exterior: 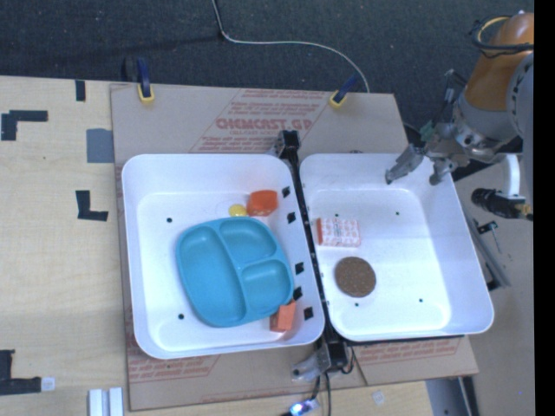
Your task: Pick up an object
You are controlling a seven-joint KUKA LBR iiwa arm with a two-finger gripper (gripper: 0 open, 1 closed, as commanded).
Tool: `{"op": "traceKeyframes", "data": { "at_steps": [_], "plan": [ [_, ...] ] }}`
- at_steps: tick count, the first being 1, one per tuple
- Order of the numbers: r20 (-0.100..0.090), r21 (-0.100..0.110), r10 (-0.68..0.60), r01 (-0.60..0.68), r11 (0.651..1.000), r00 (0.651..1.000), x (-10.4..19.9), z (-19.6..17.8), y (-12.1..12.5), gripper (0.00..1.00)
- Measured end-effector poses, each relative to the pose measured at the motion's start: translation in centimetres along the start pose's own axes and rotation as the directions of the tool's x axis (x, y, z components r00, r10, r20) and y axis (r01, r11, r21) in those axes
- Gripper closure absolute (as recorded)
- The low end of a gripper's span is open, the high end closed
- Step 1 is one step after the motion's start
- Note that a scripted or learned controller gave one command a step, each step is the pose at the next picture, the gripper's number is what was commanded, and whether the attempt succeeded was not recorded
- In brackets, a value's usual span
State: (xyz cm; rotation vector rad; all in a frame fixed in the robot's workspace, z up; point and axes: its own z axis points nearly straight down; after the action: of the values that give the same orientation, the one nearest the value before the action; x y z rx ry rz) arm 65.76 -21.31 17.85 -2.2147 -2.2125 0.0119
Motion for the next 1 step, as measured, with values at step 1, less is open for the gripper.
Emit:
{"op": "traceKeyframes", "data": {
  "at_steps": [1],
  "plan": [
    [0.003, -0.012, -0.002, 0.002, 1.0, 1.0, 0.02, -0.69, 0.31, 0.0]
  ]
}}
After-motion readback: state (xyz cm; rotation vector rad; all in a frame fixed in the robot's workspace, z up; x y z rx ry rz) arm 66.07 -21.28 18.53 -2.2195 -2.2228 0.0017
